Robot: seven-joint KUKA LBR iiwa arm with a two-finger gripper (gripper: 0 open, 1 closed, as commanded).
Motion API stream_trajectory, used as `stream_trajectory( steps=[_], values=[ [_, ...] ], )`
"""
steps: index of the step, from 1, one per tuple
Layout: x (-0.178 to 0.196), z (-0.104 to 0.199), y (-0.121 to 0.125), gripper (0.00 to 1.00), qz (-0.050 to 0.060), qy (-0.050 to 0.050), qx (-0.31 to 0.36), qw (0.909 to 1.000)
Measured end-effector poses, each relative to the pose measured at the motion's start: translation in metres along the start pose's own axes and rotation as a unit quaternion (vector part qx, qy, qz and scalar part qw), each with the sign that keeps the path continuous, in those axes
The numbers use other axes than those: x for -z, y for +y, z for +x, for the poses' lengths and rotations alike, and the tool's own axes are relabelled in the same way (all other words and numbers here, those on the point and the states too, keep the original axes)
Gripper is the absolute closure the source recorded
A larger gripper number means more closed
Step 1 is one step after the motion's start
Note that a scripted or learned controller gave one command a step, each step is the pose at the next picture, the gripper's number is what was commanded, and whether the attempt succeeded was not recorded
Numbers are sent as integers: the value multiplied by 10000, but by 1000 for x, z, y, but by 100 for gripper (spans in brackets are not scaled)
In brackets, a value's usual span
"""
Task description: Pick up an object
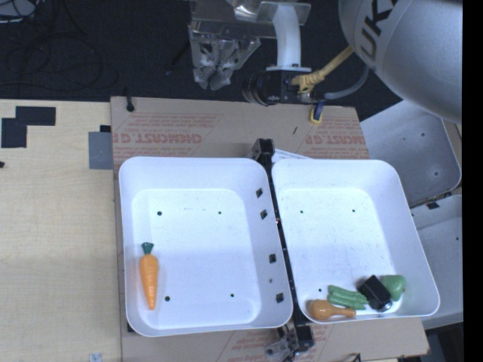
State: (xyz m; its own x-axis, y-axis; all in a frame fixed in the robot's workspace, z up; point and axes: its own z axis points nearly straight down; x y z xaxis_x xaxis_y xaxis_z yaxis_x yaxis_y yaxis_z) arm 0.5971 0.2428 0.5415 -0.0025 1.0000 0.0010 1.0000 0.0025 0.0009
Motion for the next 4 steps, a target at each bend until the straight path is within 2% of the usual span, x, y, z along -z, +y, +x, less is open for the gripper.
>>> stream_trajectory(
  steps=[1, 2, 3, 4],
  values=[
    [-96, -17, 45, 100, 62, -33, -26, 10000],
    [0, 1, 47, 100, -20, 5, 2, 10000],
    [-5, 1, 47, 100, 27, -15, 8, 10000],
    [-4, -77, 47, 100, 33, -20, -43, 10000]
  ],
)
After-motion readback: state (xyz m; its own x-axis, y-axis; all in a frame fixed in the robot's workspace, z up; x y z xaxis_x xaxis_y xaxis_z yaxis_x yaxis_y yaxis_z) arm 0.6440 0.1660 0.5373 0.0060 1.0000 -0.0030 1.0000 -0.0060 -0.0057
